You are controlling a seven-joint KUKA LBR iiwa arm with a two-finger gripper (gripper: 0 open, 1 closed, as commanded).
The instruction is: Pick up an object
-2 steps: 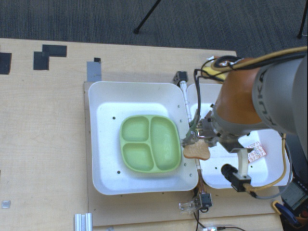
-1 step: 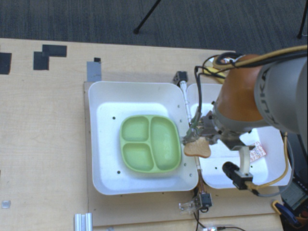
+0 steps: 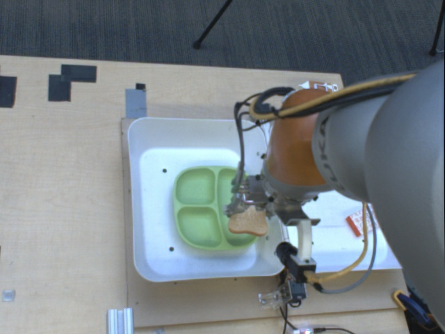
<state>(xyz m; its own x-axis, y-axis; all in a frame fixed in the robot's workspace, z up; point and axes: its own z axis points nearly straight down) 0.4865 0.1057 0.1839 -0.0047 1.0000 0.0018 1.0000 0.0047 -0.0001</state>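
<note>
Camera view, tan toast slice (image 3: 248,223), flat, browned edge

Bright even light, glare on white bin (image 3: 149,186), soft focus, faint shadows

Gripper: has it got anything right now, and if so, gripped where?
Cannot be told. The gripper sits right at the top edge of the toast, over the green tray, but the wrist hides the contact.
</note>
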